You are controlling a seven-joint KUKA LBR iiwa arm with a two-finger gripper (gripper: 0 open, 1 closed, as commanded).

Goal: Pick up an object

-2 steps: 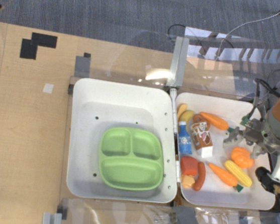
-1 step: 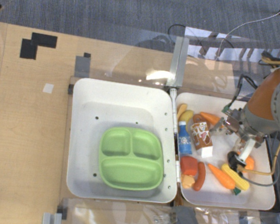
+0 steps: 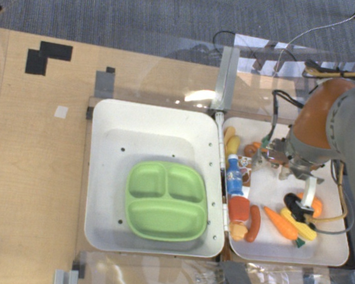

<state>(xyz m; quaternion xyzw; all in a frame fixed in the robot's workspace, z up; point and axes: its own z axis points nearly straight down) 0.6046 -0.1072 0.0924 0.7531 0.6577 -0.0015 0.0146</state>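
The right bin (image 3: 318, 252) holds several toy foods. A yellow banana (image 3: 230, 138) and a blue-and-white bottle (image 3: 233, 174) lie along its left wall. Below them sit a red block (image 3: 239, 209) and a red sausage (image 3: 255, 223). An orange carrot (image 3: 281, 223) and a yellow piece (image 3: 302, 228) lie toward the front right. My gripper (image 3: 285, 163) hangs over the back middle of this bin, just right of a small brown item (image 3: 252, 148). Nothing can be seen held in it.
The left bin (image 3: 107, 162) holds a green divided plate (image 3: 166, 201) toward its front. A metal post (image 3: 226, 80) stands at the back between the two bins. The grey arm with its orange band (image 3: 322, 117) covers the right bin's back right corner.
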